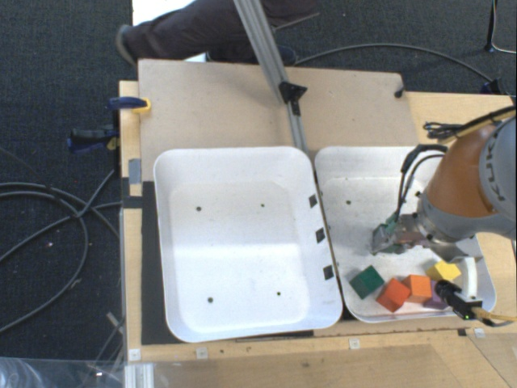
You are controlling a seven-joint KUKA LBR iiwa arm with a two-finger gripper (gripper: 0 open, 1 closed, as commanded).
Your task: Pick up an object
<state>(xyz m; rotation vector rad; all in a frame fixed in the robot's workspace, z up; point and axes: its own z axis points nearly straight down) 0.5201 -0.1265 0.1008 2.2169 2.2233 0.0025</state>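
A cluster of small blocks lies along the near edge of the right bin (pixel 355 180): a green block (pixel 367 281) at its left, a red block (pixel 393 294) just beside it, an orange block (pixel 419 286) touching the red one, a yellow block (pixel 447 271) further right, and a purple block (pixel 437 299) partly hidden behind the orange one. The gripper (pixel 393 237) hangs low inside the same bin, just above and beside the green block, apart from it. Whether its jaws are released or clenched cannot be told, and no block is visible between them. The arm (pixel 472 186), grey with an orange band, enters from the right, with black cables looping over its wrist. The left bin (pixel 174 217) sits beside the right one on a tan board (pixel 210 103). A metal pole (pixel 262 39) crosses the board diagonally, and a blue-and-yellow clamp (pixel 128 103) grips its left edge.
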